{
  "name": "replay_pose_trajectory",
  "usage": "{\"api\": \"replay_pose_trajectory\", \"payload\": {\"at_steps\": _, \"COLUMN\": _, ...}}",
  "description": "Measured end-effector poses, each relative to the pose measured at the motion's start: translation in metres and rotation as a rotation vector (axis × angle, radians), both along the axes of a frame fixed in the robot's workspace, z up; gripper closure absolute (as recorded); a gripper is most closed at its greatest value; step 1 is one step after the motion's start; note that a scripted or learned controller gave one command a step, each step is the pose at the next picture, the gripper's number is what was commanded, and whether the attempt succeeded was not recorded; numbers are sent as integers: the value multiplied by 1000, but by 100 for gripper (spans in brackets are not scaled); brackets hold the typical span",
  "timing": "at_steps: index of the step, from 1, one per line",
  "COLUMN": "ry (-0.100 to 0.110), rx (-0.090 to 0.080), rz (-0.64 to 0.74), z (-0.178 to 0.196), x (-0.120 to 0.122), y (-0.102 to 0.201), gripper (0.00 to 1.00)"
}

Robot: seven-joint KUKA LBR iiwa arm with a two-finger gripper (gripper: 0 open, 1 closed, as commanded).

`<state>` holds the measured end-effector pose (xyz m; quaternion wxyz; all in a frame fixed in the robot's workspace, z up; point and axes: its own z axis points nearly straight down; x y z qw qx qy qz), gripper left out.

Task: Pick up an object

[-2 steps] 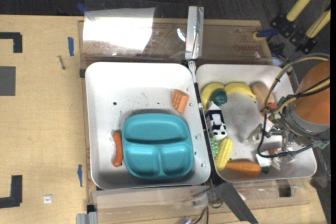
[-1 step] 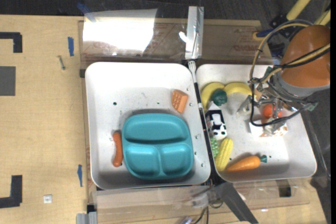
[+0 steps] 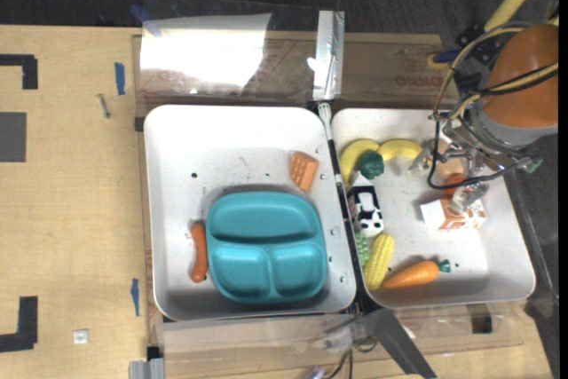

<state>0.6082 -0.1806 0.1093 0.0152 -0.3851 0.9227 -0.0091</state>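
Gripper (image 3: 454, 177) sits low in the right bin (image 3: 515, 280), over a small white-and-orange carton (image 3: 454, 210) near the bin's right side. Cannot tell the gripper state; cables and wrist cover it. Carton looks like the target, a guess. It lies flat, long axis roughly left-right, slightly tilted, pointing toward the bin wall.

Risks: carton is flat and light, could slide or get pushed away instead of caught. Cables hang close and may snag. Banana (image 3: 383, 152), corn (image 3: 379, 256) and carrot (image 3: 413, 274) are apart from it, low risk.

No legible text, labels or numbers — none anywhere
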Motion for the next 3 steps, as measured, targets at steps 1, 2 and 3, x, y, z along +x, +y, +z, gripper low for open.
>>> {"api": "replay_pose_trajectory", "payload": {"at_steps": 1, "ry": -12, "rx": 4, "rz": -42, "z": 1, "x": -2, "y": -28, "gripper": 0}}
{"api": "replay_pose_trajectory", "payload": {"at_steps": 2, "ry": 12, "rx": 4, "rz": -53, "z": -13, "x": 65, "y": -43, "gripper": 0}}
{"api": "replay_pose_trajectory", "payload": {"at_steps": 3, "ry": 27, "rx": 8, "rz": -115, "z": -21, "x": 2, "y": -42, "gripper": 0}}
